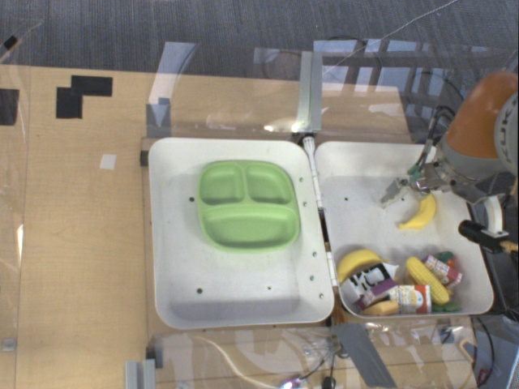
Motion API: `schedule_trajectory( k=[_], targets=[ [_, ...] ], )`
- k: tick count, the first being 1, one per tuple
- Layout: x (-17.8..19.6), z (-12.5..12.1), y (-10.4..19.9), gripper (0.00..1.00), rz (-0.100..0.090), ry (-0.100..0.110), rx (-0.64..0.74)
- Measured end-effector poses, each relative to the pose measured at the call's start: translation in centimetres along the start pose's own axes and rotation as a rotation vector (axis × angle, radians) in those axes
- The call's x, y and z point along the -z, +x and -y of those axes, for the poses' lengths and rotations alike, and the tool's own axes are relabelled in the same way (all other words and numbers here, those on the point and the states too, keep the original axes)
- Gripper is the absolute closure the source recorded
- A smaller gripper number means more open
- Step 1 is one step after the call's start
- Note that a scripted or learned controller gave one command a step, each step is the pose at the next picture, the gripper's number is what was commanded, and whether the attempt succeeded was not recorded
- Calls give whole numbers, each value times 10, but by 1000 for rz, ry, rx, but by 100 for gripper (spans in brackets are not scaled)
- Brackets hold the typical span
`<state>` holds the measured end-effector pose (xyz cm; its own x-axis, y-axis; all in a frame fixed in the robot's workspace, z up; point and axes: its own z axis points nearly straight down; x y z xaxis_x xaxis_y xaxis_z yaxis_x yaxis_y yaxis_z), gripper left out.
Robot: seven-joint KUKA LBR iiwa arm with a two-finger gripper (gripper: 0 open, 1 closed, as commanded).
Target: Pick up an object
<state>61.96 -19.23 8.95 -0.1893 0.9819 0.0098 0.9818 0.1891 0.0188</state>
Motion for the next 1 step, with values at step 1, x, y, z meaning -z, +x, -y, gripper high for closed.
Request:
schedule_trajectory(
  k=[1],
  targets=[
    [1,38,6,0,3,-2,83]
  ],
)
